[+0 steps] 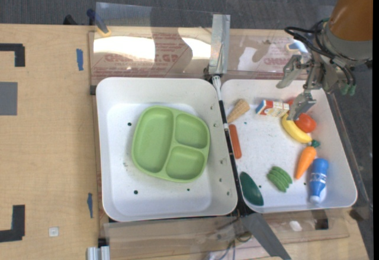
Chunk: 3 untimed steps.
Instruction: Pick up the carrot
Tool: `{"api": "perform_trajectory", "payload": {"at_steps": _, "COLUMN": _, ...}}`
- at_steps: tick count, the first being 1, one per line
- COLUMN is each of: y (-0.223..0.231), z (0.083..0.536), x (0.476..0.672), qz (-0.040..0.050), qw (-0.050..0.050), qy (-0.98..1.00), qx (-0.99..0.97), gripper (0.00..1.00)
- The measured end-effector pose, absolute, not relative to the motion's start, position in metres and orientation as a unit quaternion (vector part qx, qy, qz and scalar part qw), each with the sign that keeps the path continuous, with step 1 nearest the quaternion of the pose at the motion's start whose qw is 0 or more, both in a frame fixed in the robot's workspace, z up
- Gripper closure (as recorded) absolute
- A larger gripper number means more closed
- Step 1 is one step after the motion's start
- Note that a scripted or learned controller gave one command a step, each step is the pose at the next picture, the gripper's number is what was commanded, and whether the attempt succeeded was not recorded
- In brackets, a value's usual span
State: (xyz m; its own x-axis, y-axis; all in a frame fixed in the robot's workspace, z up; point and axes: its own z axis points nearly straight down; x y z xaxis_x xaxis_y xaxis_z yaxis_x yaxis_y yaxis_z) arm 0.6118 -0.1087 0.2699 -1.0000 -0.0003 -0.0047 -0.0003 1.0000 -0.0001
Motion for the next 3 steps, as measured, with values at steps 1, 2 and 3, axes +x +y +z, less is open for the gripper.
{"api": "perform_trajectory", "payload": {"at_steps": 1, "y": -0.184, "z": 0.149, "x": 0.558, "qz": 0.0009, "qw": -0.002, "qy": 0.998, "qx": -0.060, "gripper": 0.00}}
{"api": "perform_trajectory", "payload": {"at_steps": 2, "y": -0.171, "z": 0.097, "x": 0.542, "qz": -0.0010, "qw": 0.005, "qy": 0.999, "qx": -0.047, "gripper": 0.00}}
{"api": "perform_trajectory", "payload": {"at_steps": 3, "y": -0.170, "z": 0.106, "x": 0.543, "qz": -0.0016, "qw": 0.008, "qy": 0.999, "qx": -0.048, "gripper": 1.00}}
